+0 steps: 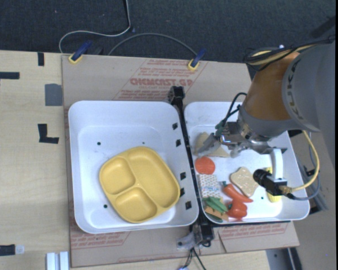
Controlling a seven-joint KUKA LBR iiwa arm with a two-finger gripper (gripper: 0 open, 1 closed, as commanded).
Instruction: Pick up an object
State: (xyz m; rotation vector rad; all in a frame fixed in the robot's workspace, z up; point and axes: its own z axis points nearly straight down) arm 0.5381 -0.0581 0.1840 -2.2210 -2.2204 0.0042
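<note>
At the near end of the right bin [299,210], toy food lies heaped: a green piece [215,204], orange carrot-like pieces [236,198], a patterned card [209,183], a bread slice [243,179] and a red disc [205,165]. Just beyond, the claw [224,141] is low over a pale beige object [206,143] that lies touching or just left of it, toward the divider; whether the claw is apart or together cannot be told. The bulky wrist and its cables crowd the bin's right side. In the left bin [81,117] rests a yellow divided tray [138,183]. The desk [22,151] stretches beyond.
</note>
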